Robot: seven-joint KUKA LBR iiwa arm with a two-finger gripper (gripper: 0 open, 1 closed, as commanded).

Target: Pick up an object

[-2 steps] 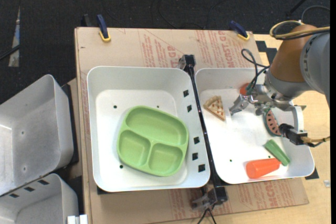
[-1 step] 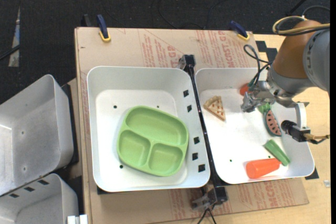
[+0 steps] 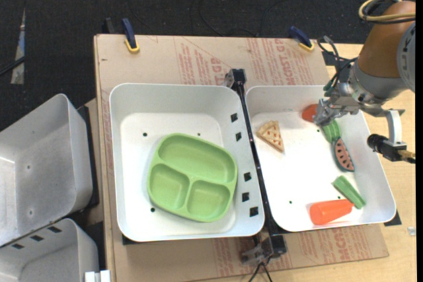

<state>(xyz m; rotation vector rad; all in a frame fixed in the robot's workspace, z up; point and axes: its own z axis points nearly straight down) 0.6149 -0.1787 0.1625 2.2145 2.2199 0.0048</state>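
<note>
The right bin (image 3: 291,205) holds a pizza slice (image 3: 271,135), a red piece (image 3: 308,113) at the back, a green pepper-like piece (image 3: 330,129), a watermelon slice (image 3: 343,155), a green bean-like piece (image 3: 349,190) and an orange carrot (image 3: 330,211). My gripper (image 3: 324,114) hangs at the back right of this bin, just beside the red piece and above the top of the green piece. The wrist hides the fingertips. Nothing shows between them.
The left bin (image 3: 132,109) holds a green divided plate (image 3: 192,176). A black divider bar (image 3: 248,142) runs between the bins. Spare white bins (image 3: 39,162) lie off the bench to the left. Clamps (image 3: 130,36) sit at the board's back edge.
</note>
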